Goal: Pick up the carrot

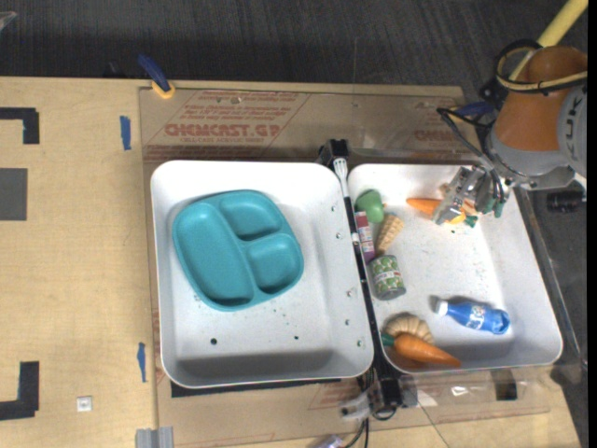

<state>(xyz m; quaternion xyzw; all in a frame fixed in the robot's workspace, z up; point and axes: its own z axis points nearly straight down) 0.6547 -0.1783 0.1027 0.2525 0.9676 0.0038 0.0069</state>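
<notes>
Dark carpet lies behind the cardboard-topped bench (75, 250), and on it sit two white bins: the left bin (160, 250) with a teal divided plate (238, 245), and the right bin (539, 292) with the toy food.

The gripper (471, 197) hangs low over the far corner of the right bin, on the arm's side. From where I stand I cannot tell whether it is wide or narrow; cables and an orange scrap under it muddle the view. I see nothing plainly held.

Just beside the gripper, on the side away from the arm, lies a small orange wedge (423, 205) that might be a carrot piece. The clear carrot (427, 350) is well apart from the gripper, against the bin's near wall. Its tip points toward the arm's side and its green top points the other way. It touches a bread roll (407, 326) on the gripper's side, and a blue bottle (474, 315) lies near it.

It looks like a light, stiff plastic toy, smooth and likely slippery, and the taper would let it squirt out of a pinch near the tip. I'd take it across the thick part, just short of the green top. The wall and the roll leave little room on either flank, so the approach needs care.
</notes>
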